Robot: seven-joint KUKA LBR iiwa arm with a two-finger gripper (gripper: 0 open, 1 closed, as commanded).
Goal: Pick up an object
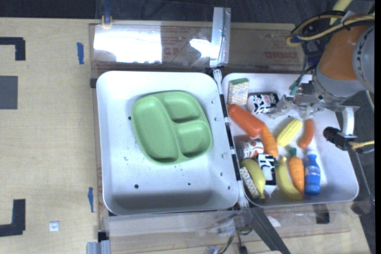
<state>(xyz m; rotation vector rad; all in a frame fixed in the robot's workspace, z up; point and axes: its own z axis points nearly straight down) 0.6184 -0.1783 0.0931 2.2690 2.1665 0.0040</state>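
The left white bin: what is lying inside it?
Inside the left white bin lies one green divided plate with three compartments, and small dark specks dot the floor around it. Whatever is under the plate is covered.

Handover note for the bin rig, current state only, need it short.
Claw: low over the back of the right bin, above the corn and sausage. Nothing visibly between its parts; open or shut can't be told.
Right bin: toy food in a pile, including a carton, carrot, bananas and a blue bottle.
Left bin: green tray.
Done: no pick confirmed.
Left: grasp one item and lift it out.
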